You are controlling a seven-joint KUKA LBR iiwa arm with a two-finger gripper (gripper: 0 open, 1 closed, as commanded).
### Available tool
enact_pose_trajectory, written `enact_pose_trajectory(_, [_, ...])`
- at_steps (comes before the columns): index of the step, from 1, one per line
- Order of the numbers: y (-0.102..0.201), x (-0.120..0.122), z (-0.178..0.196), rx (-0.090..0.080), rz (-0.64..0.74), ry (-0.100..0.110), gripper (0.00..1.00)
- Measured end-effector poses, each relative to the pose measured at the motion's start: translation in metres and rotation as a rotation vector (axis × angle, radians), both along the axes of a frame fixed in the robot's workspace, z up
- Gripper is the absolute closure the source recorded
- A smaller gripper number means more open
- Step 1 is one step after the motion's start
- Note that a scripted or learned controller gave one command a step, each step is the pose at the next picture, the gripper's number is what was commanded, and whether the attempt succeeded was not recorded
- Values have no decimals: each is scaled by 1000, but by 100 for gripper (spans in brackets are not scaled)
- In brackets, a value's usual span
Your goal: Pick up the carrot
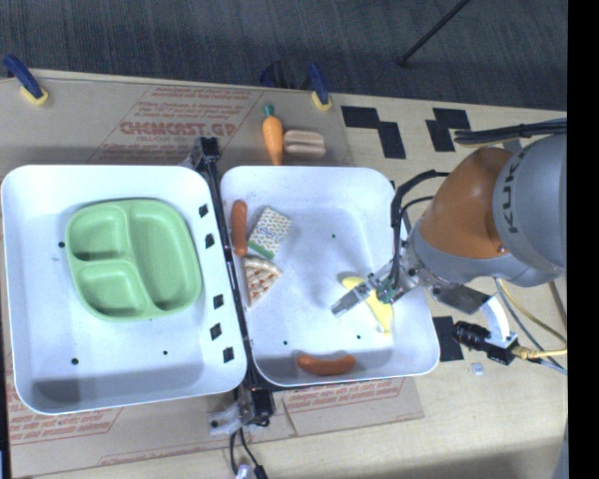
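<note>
Carrot (272,137) untouched on bench, just beyond right bin (379,183) far rim. Hand (357,296) low inside that bin by a yellow item (378,310); finger state unclear. Pick not begun.

Red print on the cardboard sheet (180,128) under the bins seemed to read "CHEMCAST GP"; smaller lines beneath it were too blurred to read.
</note>
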State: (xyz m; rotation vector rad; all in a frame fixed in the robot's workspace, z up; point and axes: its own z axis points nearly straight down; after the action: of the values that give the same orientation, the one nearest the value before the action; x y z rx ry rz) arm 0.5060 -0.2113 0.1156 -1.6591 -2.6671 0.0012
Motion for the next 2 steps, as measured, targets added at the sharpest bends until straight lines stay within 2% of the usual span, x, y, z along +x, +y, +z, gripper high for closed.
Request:
enact_pose_trajectory(1, [0,12,51,0,165,0,0])
enact_pose_trajectory(2, [0,28,117,0,250,-1,0])
